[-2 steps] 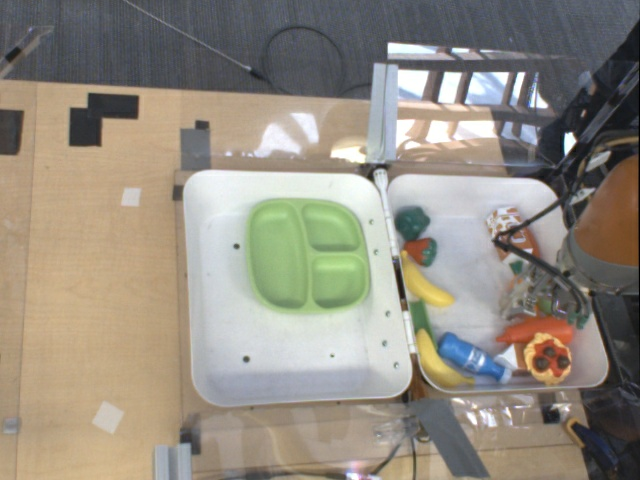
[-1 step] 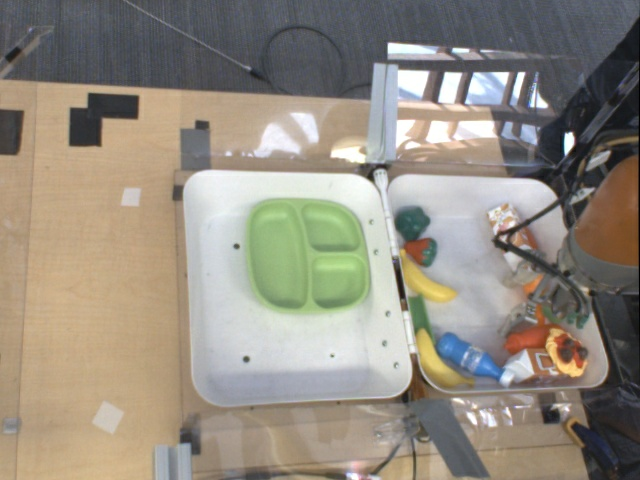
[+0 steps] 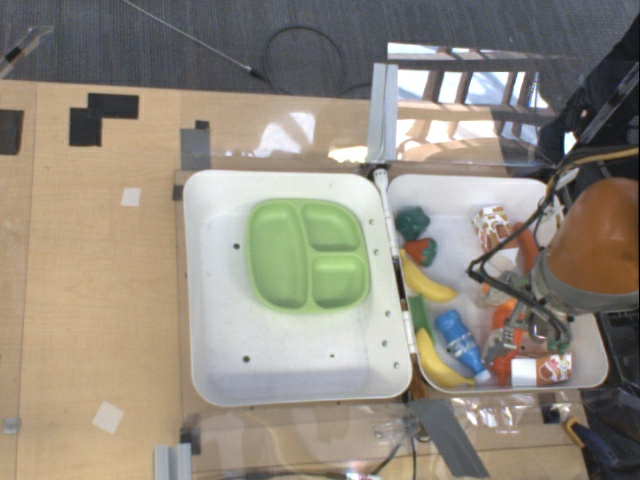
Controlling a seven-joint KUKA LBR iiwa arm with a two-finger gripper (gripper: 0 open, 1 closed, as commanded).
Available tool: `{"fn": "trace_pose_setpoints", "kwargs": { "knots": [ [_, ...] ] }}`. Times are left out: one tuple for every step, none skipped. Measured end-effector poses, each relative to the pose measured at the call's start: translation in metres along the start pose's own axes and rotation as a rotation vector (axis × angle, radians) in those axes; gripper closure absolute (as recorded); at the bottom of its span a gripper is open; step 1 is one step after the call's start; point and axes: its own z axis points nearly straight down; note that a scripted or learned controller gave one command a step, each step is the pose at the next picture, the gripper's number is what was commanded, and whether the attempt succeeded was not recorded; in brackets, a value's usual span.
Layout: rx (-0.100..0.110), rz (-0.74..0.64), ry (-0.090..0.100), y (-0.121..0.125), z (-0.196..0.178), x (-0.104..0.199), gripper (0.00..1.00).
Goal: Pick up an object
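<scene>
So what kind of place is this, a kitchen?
Probably a robot lab, not a kitchen: two white bins sit on a wooden bench, a robot arm reaches in, and the bananas look like toys.

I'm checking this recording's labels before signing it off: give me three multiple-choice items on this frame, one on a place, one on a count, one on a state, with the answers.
1. Where does the green divided plate lie?
A. in the left bin
B. in the right bin
C. on the bare bench

2. How many bananas are in the right bin?
A. none
B. two
C. five

3. How does the blue bottle lie?
A. standing upright
B. on its side among the other things
C. on the green plate

Answers:
1. A, the plate sits alone in the middle of the left bin.
2. B, one banana lies below the strawberry, the other banana near the bin's front edge.
3. B, its length runs along the bin floor between the two bananas.
</scene>
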Motion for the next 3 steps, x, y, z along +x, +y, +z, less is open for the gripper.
{"fn": "trace_pose_setpoints", "kwargs": {
  "knots": [
    [0.001, 0.082, 0.006, 0.075, 0.003, -0.082, 0.00],
    [-0.003, 0.069, 0.005, 0.068, 0.002, -0.059, 0.00],
    [0.012, 0.142, -0.010, 0.065, -0.001, -0.031, 0.00]
  ]
}}
